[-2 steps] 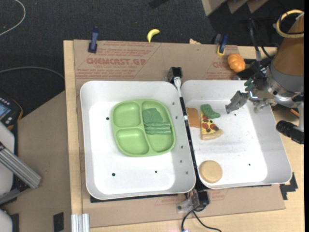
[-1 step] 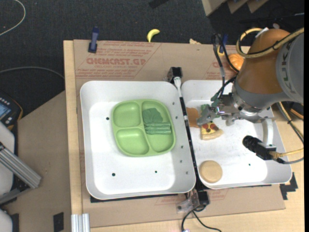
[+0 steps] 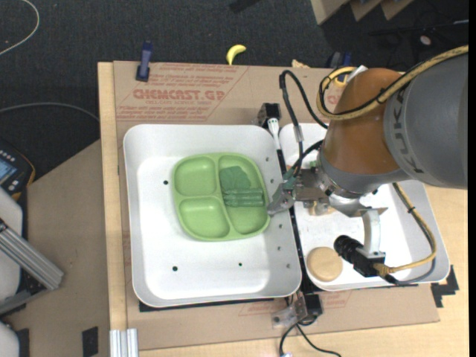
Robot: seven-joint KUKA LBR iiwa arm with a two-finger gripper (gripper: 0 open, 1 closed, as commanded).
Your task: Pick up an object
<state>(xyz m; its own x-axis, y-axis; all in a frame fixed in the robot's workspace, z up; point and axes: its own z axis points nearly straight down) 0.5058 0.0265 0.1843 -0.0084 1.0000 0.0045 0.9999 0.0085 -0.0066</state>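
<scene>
A green divided plate (image 3: 216,196) lies in the middle of the left bin (image 3: 149,266). A translucent green object (image 3: 239,187) rests in its right-hand compartment. A tan round disc (image 3: 323,264) sits at the front left corner of the right bin (image 3: 416,266). My gripper (image 3: 279,199) hangs low over the divide between the two bins, right at the plate's right rim and just right of the translucent object. The orange and grey wrist hides most of the right bin.
The bins stand on a cardboard sheet (image 3: 178,91) with red print. A blue clip (image 3: 143,60) and a small yellow item (image 3: 236,52) lie at its far edge. Cables run along the strip between the bins.
</scene>
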